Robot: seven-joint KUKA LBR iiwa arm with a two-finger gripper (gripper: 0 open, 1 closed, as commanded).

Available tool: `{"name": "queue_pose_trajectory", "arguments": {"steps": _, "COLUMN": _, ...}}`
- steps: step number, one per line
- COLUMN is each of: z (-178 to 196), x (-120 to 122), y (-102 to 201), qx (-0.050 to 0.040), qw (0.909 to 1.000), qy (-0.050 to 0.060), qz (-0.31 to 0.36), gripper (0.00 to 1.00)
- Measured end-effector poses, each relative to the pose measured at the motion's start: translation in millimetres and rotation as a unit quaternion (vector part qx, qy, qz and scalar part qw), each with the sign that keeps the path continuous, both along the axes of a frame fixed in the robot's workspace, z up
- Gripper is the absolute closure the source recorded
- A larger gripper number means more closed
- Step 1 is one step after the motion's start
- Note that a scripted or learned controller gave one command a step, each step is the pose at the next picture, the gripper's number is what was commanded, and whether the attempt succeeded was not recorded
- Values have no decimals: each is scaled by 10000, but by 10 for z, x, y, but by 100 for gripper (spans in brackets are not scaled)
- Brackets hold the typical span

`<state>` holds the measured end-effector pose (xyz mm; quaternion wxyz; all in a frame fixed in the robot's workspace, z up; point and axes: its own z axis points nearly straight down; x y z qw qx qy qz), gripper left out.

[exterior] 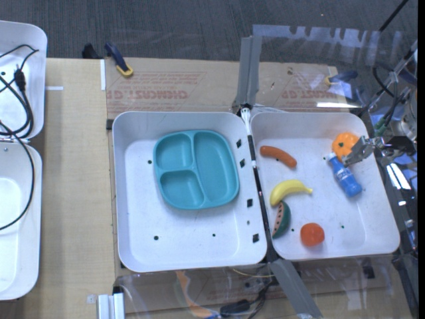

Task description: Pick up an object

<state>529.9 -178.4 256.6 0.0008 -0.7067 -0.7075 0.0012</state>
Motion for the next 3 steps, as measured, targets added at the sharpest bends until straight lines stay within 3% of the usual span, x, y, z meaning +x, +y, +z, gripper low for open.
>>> {"name": "queue_pose_trajectory", "arguments": {"steps": 1, "z": -906, "x": 425, "y": -365, "qx": 2, "qw": 10000, "qy": 2, "qz": -16, "gripper": 0}}
{"name": "queue_pose_trajectory", "arguments": {"steps": 2, "z": -1660, "x": 611, "y": -277, "qx": 41, "qw": 10000, "qy": -1, "qz": 39, "gripper": 0}}
{"name": "queue_pose_trajectory", "arguments": {"steps": 3, "z": -1562, "x": 612, "y": -297, "qx": 20, "qw": 10000, "qy": -8, "qz": 29, "gripper": 100}}
